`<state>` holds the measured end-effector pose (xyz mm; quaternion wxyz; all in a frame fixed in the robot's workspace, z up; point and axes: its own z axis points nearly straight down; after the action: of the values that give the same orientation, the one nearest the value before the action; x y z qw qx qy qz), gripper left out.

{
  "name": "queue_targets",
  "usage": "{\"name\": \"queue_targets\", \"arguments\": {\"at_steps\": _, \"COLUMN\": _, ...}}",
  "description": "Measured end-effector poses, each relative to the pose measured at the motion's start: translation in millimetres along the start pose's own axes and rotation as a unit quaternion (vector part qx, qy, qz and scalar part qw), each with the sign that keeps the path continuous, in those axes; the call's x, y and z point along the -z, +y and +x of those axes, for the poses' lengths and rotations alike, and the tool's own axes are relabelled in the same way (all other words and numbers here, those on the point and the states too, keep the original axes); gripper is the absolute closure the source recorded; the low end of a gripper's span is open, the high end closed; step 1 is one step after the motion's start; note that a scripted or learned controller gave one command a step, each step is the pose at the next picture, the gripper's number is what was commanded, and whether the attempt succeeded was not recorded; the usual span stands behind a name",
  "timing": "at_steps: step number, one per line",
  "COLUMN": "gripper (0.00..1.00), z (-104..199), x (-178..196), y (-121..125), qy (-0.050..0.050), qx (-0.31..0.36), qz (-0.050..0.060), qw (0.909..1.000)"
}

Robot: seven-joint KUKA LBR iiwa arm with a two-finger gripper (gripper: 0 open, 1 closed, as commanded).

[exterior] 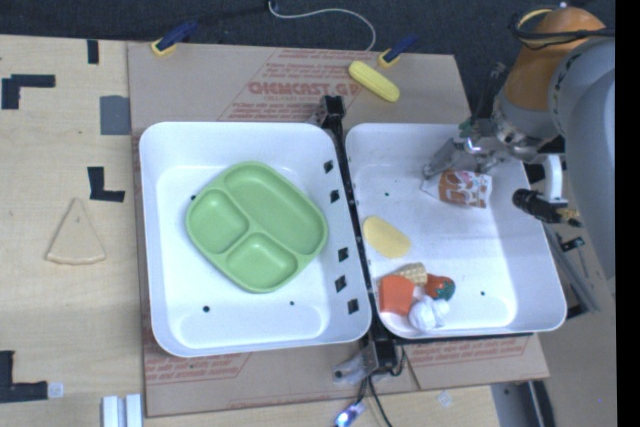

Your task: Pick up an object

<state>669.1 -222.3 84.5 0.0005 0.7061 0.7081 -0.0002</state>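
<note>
My gripper [458,158] hangs low over the upper right part of the right bin [520,260]. Right under it, touching or nearly touching, lies a small brown and white packet [467,188]. Whether the packet is gripped is not clear from this angle. A pale yellow oval piece [386,237] lies near the bin's left wall. At the bin's front left sits a cluster: an orange block [397,294], a red and green item [440,289], a white lump [426,316] and a tan piece [410,272]. A green divided plate [258,226] fills the middle of the left bin [165,150].
A yellow banana-like object [374,82] lies on the cardboard behind the bins. The black divider clips [340,205] run between the two bins. A white cable [300,10] loops across the dark backdrop. The arm's orange band [545,30] rises at the right.
</note>
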Motion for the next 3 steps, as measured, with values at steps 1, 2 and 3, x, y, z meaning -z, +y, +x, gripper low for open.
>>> {"name": "queue_targets", "arguments": {"at_steps": 1, "gripper": 1.0, "z": 1, "x": 10, "y": 0, "qy": -0.001, "qx": 0.001, "qz": 0.0, "qw": 1.0}}
{"name": "queue_targets", "arguments": {"at_steps": 2, "gripper": 1.0, "z": 43, "x": -1, "y": -1, "qy": 0.0, "qx": 0.0, "qz": 0.001, "qw": 1.0}}
{"name": "queue_targets", "arguments": {"at_steps": 3, "gripper": 1.0, "z": 1, "x": 0, "y": 0, "qy": 0.0, "qx": 0.0, "qz": 0.0, "qw": 1.0}}
